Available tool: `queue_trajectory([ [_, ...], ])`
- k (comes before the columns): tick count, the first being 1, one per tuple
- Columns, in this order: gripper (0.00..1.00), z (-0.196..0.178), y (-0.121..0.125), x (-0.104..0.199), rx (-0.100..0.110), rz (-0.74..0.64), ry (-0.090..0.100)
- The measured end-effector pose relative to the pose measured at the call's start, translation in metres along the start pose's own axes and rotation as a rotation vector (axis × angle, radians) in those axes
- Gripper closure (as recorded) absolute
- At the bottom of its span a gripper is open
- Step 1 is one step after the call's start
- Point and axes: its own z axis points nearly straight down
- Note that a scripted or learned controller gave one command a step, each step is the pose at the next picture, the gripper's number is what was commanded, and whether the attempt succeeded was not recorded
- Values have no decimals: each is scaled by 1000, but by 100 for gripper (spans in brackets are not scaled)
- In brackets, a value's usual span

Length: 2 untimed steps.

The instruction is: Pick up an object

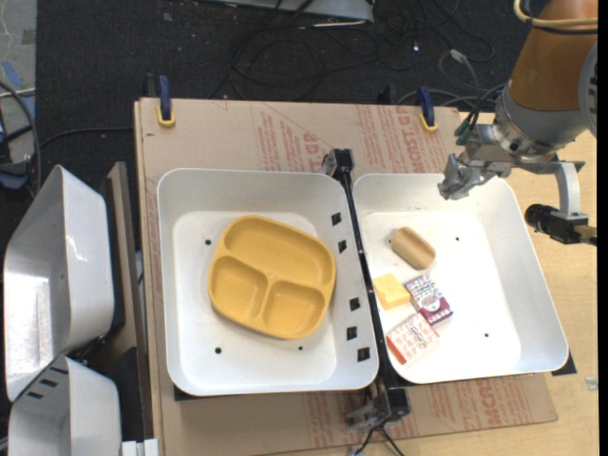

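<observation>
In the right bin [518,255] lie a tan bread-roll shape [412,247], a yellow block [390,291], a small purple-and-white packet [427,297] and a red-and-white packet [411,336]. My gripper [456,183] hangs over the bin's far edge, up and to the right of the roll, well apart from all of them. Nothing is seen between its fingers. The left bin [180,217] holds a yellow divided tray [271,276].
The two bins meet at a black divider strip [356,264] on a cardboard-covered bench [275,126]. White containers [52,274] stand off the bench at the left. Cables lie on the dark floor behind. The right bin's right half is bare white floor.
</observation>
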Motion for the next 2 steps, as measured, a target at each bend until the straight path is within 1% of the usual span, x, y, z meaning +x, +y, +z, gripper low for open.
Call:
queue_trajectory([
  [1, 100, -4, -18, 51, -1, -1, 1],
  [2, 100, 10, -24, 103, 0, -1, 0],
])
